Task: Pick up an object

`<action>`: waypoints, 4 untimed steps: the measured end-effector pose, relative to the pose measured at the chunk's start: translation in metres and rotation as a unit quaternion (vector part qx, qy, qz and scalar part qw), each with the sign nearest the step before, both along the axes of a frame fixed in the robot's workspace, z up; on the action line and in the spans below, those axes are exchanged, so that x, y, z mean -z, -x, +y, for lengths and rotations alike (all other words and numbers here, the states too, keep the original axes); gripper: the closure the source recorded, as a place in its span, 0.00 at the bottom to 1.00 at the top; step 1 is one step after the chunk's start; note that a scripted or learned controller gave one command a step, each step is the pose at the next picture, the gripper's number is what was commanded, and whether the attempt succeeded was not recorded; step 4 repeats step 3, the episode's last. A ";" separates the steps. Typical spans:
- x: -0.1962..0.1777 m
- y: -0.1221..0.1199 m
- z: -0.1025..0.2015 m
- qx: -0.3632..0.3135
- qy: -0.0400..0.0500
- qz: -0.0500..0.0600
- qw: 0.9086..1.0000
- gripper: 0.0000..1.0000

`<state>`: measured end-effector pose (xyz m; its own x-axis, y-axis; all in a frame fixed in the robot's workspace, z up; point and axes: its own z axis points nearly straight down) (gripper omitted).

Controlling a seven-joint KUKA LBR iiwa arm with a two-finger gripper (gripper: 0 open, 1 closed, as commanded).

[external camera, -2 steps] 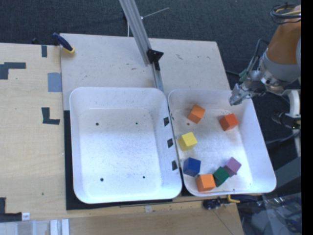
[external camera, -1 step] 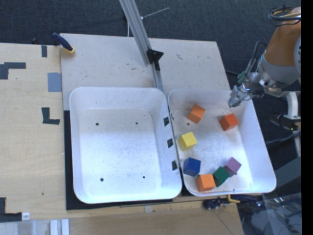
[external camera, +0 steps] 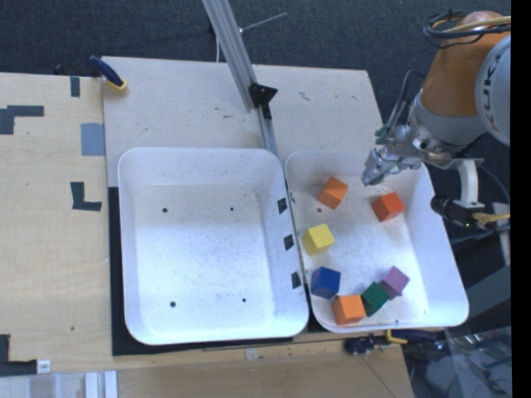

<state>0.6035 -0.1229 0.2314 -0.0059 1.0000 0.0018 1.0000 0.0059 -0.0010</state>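
Note:
The right bin holds several small blocks. An orange block lies near its back, with a red-orange block to its right. A yellow block sits at mid-left. Along the front lie a blue block, another orange block, a green block and a purple block. My gripper hangs over the back of this bin, between the orange and red-orange blocks and slightly behind them. I see no block between its fingers.
The left bin sits beside the right one. A grey metal rail slants down from the top to the bins' shared back edge. A blue and yellow tool lies on the bench at the far left.

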 end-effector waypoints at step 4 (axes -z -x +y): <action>-0.003 0.031 0.182 -0.001 0.000 0.001 1.000 1.00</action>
